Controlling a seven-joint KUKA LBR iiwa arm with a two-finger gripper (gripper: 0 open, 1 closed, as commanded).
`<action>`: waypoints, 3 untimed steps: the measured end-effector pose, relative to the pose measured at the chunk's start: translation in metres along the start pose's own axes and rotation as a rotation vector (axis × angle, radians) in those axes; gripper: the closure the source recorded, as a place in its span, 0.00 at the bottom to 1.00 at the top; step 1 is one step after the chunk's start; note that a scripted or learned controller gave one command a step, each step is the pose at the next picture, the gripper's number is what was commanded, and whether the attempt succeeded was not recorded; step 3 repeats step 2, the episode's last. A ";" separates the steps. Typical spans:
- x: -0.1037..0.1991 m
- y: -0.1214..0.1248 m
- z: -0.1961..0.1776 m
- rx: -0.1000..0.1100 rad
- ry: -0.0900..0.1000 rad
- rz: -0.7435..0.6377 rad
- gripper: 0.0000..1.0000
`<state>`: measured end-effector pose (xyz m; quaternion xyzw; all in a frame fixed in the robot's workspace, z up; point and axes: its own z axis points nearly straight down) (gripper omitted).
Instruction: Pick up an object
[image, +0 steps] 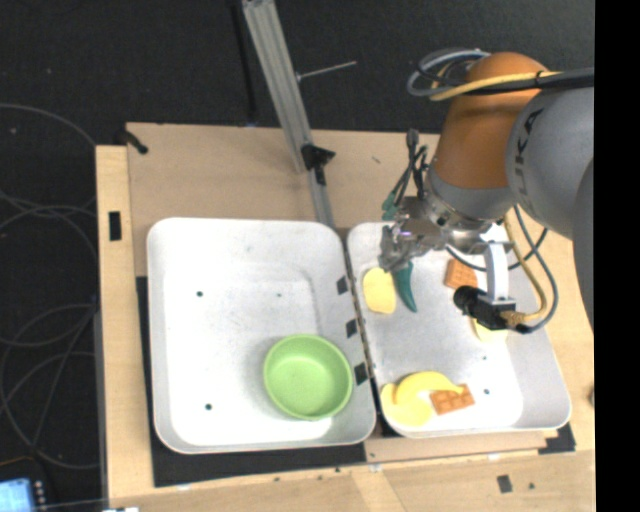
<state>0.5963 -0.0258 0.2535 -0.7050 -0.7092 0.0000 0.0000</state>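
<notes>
Camera view: pale yellow rounded block (379, 291) (smooth, matte) pinched in the hand (395, 272), beside teal piece (408, 290).

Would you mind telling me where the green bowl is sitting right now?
The green bowl sits in the left bin, in its near right corner, close to the divide from the right bin.

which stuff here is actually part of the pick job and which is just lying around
Part of the job:
- gripper, low over the right white bin
- pale yellow rounded object, just below the gripper
- teal curved piece beside it

Lying about:
- green round bowl in the left white bin
- yellow rounded object with an orange waffled piece on it
- orange flat piece under the arm
</notes>
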 end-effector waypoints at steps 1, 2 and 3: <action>0.052 0.003 0.013 0.001 0.000 0.000 1.00; 0.099 -0.011 0.013 0.001 0.001 -0.001 1.00; 0.099 -0.011 0.013 0.001 0.001 -0.001 1.00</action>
